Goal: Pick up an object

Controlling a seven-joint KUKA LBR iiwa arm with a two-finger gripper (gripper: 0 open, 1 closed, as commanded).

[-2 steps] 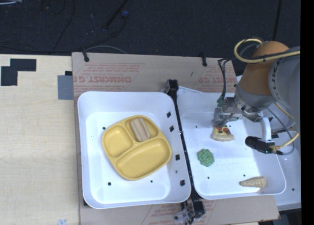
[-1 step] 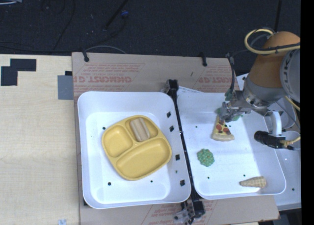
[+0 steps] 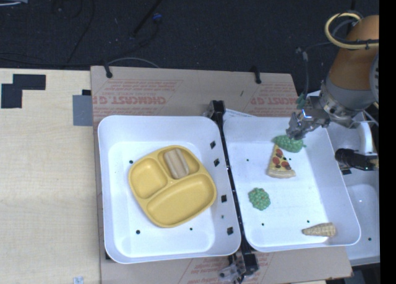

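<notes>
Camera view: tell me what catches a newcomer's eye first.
The yellow divided tray sits in the left bin, with a tan hot-dog-like piece in one compartment. In the right bin, the gripper hangs at a green toy, just above a pizza slice.

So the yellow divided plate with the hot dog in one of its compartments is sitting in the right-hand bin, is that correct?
Not quite: the camera view shows the yellow divided plate, with the hot dog in one of its compartments, sitting in the left-hand bin. The right-hand bin holds the pizza slice and other small items.
</notes>
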